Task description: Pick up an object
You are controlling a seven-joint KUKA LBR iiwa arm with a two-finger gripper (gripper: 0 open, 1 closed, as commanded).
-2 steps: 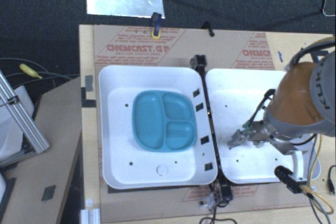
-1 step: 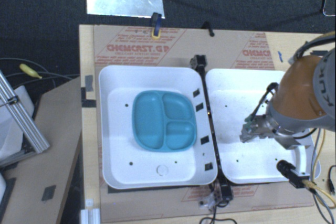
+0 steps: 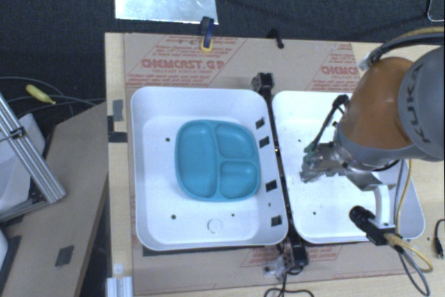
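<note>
The grey arm (image 3: 389, 115) reaches over the right bin (image 3: 327, 226), its gripper (image 3: 314, 167) low above the white floor; whether it is wide or narrow cannot be told. The blue divided plate (image 3: 217, 159) lies in the left bin (image 3: 153, 115), well apart from the gripper.

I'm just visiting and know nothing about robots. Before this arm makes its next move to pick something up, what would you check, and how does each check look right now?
1. Something to pick is in view: ok, a blue divided plate lies flat in the left bin.
2. Gripper over that plate: not ok, it is over the right bin.
3. Fingers open: cannot tell.
4. Gripper carrying nothing: cannot tell, too blurred.
5. Divider between the bins to cross: ok, visible, with black clips.
</note>
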